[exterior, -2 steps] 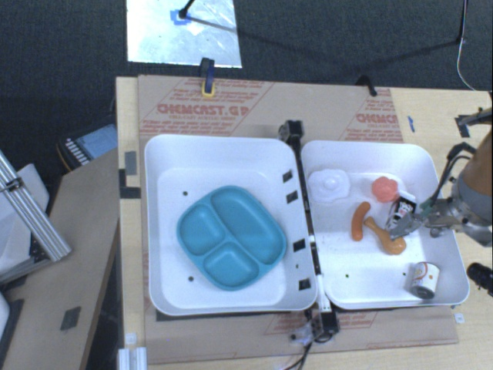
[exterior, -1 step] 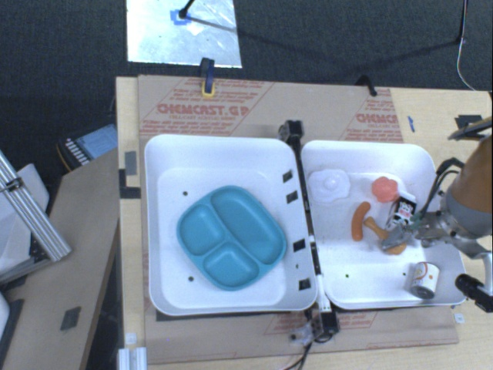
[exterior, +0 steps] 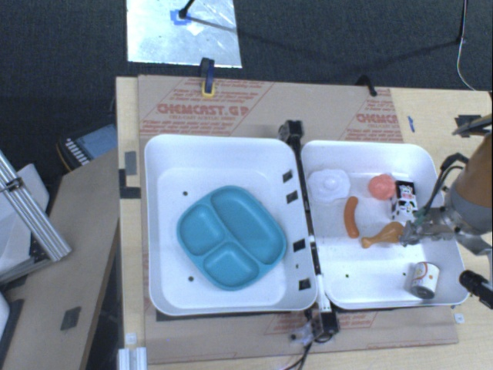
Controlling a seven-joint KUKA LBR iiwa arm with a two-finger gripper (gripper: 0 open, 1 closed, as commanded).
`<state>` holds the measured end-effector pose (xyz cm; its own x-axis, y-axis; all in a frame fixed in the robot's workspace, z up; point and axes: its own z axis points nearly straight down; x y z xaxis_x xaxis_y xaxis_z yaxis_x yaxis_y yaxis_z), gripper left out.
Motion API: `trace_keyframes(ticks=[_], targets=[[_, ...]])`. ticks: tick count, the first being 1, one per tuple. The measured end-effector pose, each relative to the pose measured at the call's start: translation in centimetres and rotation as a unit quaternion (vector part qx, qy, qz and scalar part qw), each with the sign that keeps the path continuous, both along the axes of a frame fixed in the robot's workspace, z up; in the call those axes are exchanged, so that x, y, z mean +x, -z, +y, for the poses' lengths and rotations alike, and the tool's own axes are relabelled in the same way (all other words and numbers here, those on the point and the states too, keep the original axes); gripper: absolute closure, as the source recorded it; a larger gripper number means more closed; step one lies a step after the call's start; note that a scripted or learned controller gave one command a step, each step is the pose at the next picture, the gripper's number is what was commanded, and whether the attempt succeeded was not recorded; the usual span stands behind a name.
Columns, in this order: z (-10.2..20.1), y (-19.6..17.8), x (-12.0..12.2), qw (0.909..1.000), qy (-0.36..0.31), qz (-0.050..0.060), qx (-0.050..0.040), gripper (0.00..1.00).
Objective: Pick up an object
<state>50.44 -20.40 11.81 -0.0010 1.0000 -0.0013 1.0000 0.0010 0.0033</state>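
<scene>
Camera view: in the right bin (exterior: 431, 160), a toy drumstick (exterior: 383, 236) is laid with its long axis nearly level, thin end pointed left toward the sausage (exterior: 351, 216). The gripper (exterior: 414, 233) is seen at its thick end; whether it is closed cannot be told.

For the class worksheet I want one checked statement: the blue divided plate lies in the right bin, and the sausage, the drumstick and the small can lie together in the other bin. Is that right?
Not quite. The camera view shows the blue divided plate in the left bin, not the right. The sausage, the drumstick and the small can do lie together in the other bin, the right one.
</scene>
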Motion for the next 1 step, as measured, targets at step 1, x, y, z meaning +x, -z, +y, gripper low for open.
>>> trace_keyframes(ticks=[1], targets=[[-0.18, -6.33, -0.25, 1.0, -0.001, -0.002, -0.0009, 1.0]])
